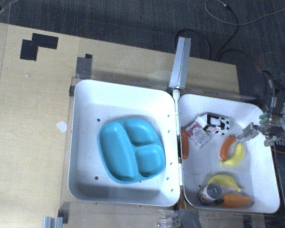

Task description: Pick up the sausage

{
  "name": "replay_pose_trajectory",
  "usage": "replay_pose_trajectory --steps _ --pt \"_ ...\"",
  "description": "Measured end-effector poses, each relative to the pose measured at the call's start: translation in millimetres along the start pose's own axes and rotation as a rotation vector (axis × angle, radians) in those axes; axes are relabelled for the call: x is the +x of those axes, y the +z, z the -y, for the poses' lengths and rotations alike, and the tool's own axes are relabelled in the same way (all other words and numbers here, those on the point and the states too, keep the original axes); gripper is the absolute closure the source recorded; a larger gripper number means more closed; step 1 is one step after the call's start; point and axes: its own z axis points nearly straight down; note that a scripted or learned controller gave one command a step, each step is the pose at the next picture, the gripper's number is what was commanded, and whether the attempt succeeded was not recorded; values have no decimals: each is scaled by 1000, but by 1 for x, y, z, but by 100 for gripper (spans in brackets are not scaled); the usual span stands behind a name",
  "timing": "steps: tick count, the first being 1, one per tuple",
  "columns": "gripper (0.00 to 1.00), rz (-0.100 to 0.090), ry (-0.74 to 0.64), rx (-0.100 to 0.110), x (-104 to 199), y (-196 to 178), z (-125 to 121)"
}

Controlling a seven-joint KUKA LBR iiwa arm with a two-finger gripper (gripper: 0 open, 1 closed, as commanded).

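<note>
Arm at right edge, hand [247, 133] extended leftward

**Bench and what's sitting on it**

Light wood bench [28, 122] with two white bins side by side. The left bin [77, 180] and right bin [271, 201] touch along their inner edges. Left of the left bin, up toward the far edge, there are a few black marks [37, 44] on the wood.

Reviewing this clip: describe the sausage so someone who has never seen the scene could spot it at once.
Look in the right bin, along its left wall beside the divider. The sausage lies there lengthwise, left of the small printed packet. It is a thin, straight, reddish-brown stick, unlike the fatter orange piece resting against the yellow banana further right.
</note>
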Motion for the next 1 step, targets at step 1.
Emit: replay_pose_trajectory --steps 1 --pt "0 1 -32 -4 35 119 -33"
